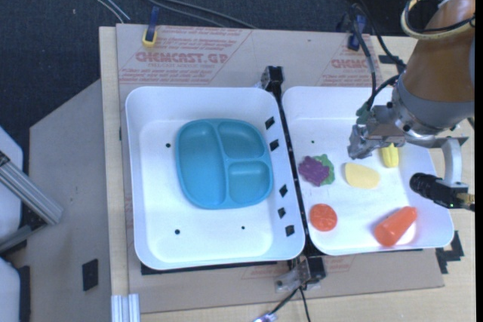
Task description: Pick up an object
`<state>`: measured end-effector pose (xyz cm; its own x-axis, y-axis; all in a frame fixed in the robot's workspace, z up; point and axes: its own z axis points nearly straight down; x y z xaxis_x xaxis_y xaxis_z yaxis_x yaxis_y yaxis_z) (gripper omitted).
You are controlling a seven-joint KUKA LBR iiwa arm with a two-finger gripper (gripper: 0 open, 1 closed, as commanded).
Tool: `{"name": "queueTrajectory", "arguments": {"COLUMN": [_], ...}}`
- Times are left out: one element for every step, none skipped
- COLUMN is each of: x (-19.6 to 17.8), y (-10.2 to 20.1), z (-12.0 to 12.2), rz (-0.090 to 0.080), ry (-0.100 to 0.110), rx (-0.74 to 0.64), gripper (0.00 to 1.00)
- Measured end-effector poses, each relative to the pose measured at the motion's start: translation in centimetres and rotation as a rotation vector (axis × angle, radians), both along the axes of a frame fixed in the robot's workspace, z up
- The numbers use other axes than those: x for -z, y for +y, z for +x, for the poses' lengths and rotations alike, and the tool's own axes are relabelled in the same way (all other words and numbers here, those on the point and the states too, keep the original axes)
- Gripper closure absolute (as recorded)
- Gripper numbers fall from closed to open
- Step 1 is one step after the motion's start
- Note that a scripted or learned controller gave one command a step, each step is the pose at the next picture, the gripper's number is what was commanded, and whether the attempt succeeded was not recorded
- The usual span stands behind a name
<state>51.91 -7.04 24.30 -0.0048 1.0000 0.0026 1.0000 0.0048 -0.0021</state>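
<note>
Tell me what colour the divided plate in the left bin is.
Light blue; the divided plastic plate shows plainly in the camera view.

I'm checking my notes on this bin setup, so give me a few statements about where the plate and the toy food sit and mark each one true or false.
1. The blue divided plate lies in the left bin. True.
2. The purple grapes sit on the blue plate. False: they lie in the right bin, near the divider.
3. The gripper hangs over the right bin. True.
4. The orange carrot lies in the left bin. False: it lies at the right bin's near right corner.
5. The yellow lemon lies between the grapes and the arm. True.
</note>
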Motion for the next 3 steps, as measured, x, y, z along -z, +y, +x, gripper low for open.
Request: {"name": "queueTrajectory", "arguments": {"x": [1.3,2.4,3.2], "y": [5.5,10.5,15.8], "z": [0.1,0.5,1.6], "rz": [0.001,0.001,0.000], "ry": [0.001,0.002,-0.002], "rx": [-0.002,-0.001,-0.001], "gripper": [1.00,1.00,1.00]}}
